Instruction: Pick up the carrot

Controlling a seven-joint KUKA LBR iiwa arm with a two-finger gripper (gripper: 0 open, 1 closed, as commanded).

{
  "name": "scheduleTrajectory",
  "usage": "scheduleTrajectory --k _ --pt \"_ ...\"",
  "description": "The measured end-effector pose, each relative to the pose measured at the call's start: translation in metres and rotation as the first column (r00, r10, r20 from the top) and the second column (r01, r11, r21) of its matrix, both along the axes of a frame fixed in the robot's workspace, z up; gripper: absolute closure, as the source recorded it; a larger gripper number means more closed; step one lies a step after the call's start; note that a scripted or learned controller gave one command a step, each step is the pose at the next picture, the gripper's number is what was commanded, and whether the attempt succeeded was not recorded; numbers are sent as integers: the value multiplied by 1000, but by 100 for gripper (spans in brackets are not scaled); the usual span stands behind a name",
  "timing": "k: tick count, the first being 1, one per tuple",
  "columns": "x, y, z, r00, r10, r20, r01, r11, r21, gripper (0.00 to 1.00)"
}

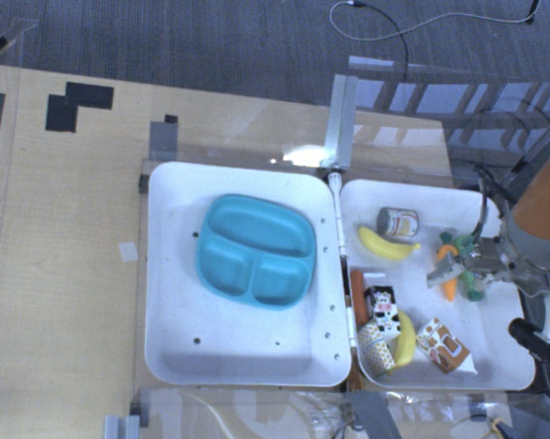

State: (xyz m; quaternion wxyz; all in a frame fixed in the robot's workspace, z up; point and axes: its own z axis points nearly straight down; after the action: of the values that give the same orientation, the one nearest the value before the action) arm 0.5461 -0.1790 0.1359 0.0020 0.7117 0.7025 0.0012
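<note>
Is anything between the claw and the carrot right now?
Nothing visible. The claw is right at the carrot in the right bin. The banana and can lie off to the view's left, clear of the approach.

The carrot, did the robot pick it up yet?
Not yet, it seems. Done: the arm has reached into the right bin, and its gripper sits right at the carrot. In hand: nothing I can be sure of; the carrot looks low in the bin, half hidden by the gripper. Left: gripping and lifting it. The banana and can lie nearby, and the blue plate is in the left bin.
</note>
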Motion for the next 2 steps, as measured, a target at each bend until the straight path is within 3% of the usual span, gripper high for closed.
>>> scheduleTrajectory --k 1,2 --pt "50 -23 -47 996 -88 8 88 996 1 0" --pt "52 -23 -34 997 -82 11 82 997 0 100"
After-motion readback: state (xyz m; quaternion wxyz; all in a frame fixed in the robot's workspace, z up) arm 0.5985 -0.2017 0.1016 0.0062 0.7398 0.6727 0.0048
